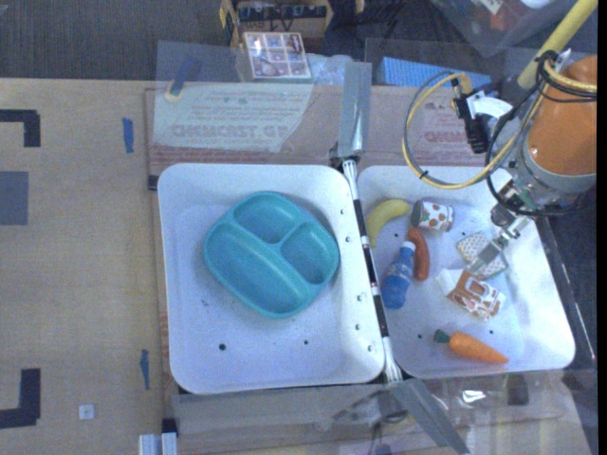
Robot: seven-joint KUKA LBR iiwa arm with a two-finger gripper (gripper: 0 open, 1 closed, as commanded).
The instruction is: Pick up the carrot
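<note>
The carrot [473, 347] is orange with a small green stalk end. It lies flat near the front edge of the right bin [550, 335], its tip pointing right. My gripper [496, 242] hangs below the orange-banded wrist over the right bin's back right part, well behind the carrot and slightly to its right. It is just above a small white-and-orange patterned packet [472, 247]. Nothing shows held in it.
The right bin also holds a banana [384, 216], a red sausage [419, 251], a blue bottle [397, 277], a small can [433, 216] and a patterned box [474, 295] just behind the carrot. The left bin [190, 339] bears a teal divided plate [272, 252]. Yellow cable loops behind the bins.
</note>
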